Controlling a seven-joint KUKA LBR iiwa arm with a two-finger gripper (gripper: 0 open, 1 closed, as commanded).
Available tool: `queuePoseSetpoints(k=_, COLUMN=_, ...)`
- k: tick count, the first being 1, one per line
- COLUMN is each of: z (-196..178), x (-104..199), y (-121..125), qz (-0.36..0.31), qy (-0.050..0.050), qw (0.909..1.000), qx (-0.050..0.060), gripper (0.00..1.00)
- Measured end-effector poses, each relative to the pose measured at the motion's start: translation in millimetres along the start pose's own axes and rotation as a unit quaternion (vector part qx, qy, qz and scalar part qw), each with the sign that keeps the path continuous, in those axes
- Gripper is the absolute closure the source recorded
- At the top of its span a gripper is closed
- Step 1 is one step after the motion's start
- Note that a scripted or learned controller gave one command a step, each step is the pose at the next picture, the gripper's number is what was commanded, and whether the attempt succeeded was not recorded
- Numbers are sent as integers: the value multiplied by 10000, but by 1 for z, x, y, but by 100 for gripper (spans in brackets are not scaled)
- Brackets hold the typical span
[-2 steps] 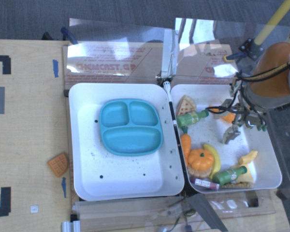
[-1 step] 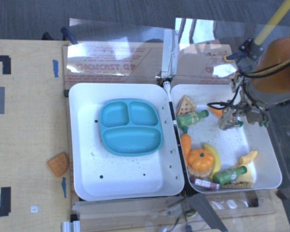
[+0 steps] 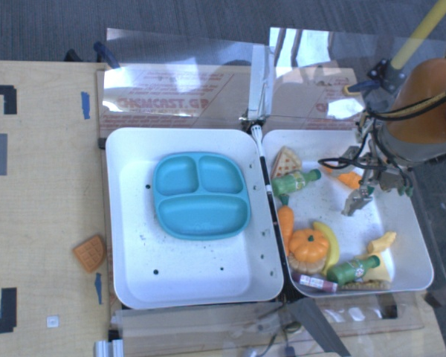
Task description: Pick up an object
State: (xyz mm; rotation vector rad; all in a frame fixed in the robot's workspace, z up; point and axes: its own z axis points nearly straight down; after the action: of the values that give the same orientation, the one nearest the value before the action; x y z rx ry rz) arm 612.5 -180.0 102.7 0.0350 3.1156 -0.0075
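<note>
My gripper point(image 3: 355, 201) hangs low over the right bin point(image 3: 409, 229), in its upper middle part, reaching in from the right. A small orange piece point(image 3: 348, 178) lies just up and left of it, partly behind the wrist cables; whether they touch is unclear. Left of it a green bottle point(image 3: 294, 182) lies beside a tan wedge point(image 3: 285, 161). Nearer the front sit a carrot point(image 3: 285, 220), an orange pumpkin point(image 3: 308, 246), a banana point(image 3: 329, 241), a second green bottle point(image 3: 353, 268), a yellow piece point(image 3: 383, 241) and a small pink-and-white item point(image 3: 317, 282).
The left bin point(image 3: 134, 259) holds a blue divided plate point(image 3: 201, 195). A brown waffle-like square point(image 3: 90, 253) lies on the bench to the left of the bins. Clear plastic sheets point(image 3: 186, 88) stand behind both bins.
</note>
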Motion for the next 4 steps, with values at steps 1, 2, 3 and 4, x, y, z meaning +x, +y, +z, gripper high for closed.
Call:
queuePoseSetpoints(k=1, z=16, x=-23, y=5, qz=96, qy=74, qw=9999, qx=-17, gripper=0)
queuePoseSetpoints(k=2, z=0, x=-28, y=6, qz=86, qy=-17, qw=10000, qx=-1, gripper=100)
queuePoseSetpoints(k=3, z=-130, x=-39, y=-45, qz=617, qy=36, qw=9981, qx=9, gripper=100)
queuePoseSetpoints(k=4, z=-123, x=-37, y=-43, qz=608, qy=94, qw=9981, qx=-11, gripper=0)
